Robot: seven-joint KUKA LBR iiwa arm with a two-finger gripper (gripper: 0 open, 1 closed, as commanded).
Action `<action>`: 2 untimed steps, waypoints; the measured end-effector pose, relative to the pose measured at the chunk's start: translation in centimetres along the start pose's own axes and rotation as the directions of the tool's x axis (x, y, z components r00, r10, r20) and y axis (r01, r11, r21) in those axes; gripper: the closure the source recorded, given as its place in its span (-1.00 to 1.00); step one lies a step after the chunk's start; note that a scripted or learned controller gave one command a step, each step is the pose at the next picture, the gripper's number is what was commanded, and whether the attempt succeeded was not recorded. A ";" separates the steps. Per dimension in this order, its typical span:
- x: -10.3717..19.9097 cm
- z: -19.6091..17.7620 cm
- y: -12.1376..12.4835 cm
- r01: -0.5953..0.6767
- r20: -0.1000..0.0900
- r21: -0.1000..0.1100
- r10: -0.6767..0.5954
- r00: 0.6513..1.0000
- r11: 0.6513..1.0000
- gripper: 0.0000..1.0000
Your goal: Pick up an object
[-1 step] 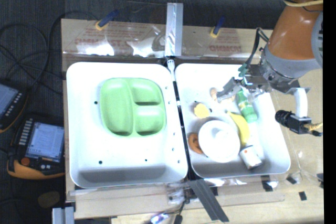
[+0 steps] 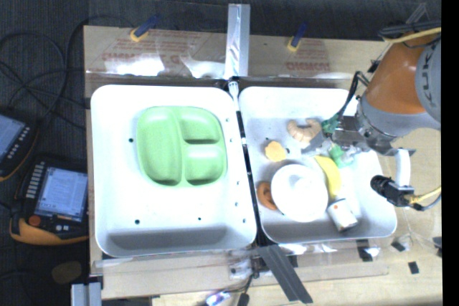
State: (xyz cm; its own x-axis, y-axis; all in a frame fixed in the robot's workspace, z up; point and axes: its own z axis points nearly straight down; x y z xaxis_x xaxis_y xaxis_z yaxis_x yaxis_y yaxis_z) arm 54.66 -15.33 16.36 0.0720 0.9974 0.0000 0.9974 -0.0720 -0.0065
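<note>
Bottom of frame: counter edge with metal brackets, bare wood strip

Right bin, lower part: small white block with a brown end near the bottom right corner, just beside the white round dish. The dish lies upside down in the bin's middle; a brown ring-shaped piece peeks from under its left rim. Yellow banana rests against the dish's upper right edge

Upper part of the same bin: orange lump, then a tan, knobbly piece, close together. All pickable things crowd this bin, so any grasp has to work in a tight cluster

Hand sits low over the bin's upper right, at the banana's top end, beside a green item. Cannot tell if it is apart or together; arm body hides it. Probably lowering on the banana or the green item – a guess

Left bin: one green divided tray, centred, well apart from the rest

Far edge: clear plastic sheet taped to the counter, red printing on it too faint to read. Left of frame, on the floor: a pendant with lit screen, text unreadable
</note>
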 end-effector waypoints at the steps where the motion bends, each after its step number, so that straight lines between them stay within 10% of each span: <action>1: -1.7 6.6 2.8 0.015 -0.008 -0.006 -0.015 1.000 1.000 -1.00; 2: -0.1 6.6 -1.8 0.369 0.000 -0.005 -0.369 0.930 0.930 -1.00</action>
State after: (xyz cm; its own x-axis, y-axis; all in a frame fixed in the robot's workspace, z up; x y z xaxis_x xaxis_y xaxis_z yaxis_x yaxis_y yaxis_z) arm 52.84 -15.25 9.74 -0.3007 0.9537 0.0021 0.9537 0.3007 -0.0013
